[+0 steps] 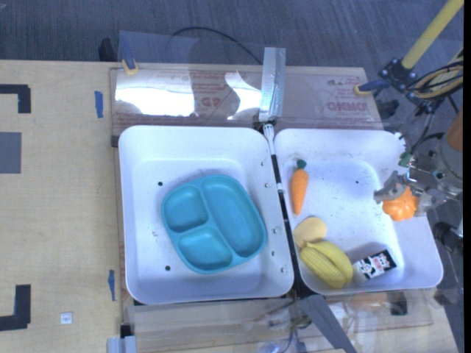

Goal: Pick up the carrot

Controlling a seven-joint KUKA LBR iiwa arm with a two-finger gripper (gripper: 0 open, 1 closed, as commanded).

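Rightward, hand (396, 195) gripping orange fruit (400, 207) at bin edge, carrot (299, 187) beside divider

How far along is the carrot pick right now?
Nothing looks done yet: the carrot lies untouched near the right bin's left wall. In hand: the gripper sits at that bin's right rim, beside an orange fruit, far from the carrot. Whether it grips the fruit is unclear. Left: cross the bin, close on the carrot and lift.
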